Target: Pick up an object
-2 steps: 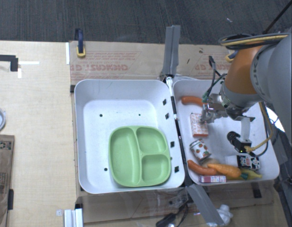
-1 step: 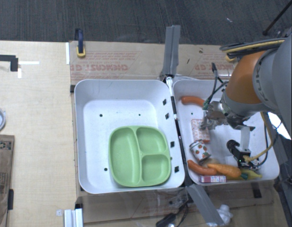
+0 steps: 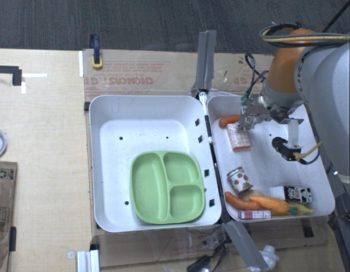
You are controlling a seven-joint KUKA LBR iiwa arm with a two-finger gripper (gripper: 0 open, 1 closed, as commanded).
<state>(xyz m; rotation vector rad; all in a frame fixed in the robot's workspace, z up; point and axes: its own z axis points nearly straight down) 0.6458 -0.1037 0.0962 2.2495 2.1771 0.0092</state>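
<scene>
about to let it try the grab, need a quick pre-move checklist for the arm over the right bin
1. Gripper sits over a target: ok, it is above the pink rectangular packet near the right white bin far end.
2. Fingers open: cannot tell.
3. Nothing held yet: cannot tell.
4. Neighbours close to target: not ok, the small orange sausage lies just beside the packet.
5. Other items away from the gripper: ok, the small printed can and long orange carrot lie at the near end.
</scene>
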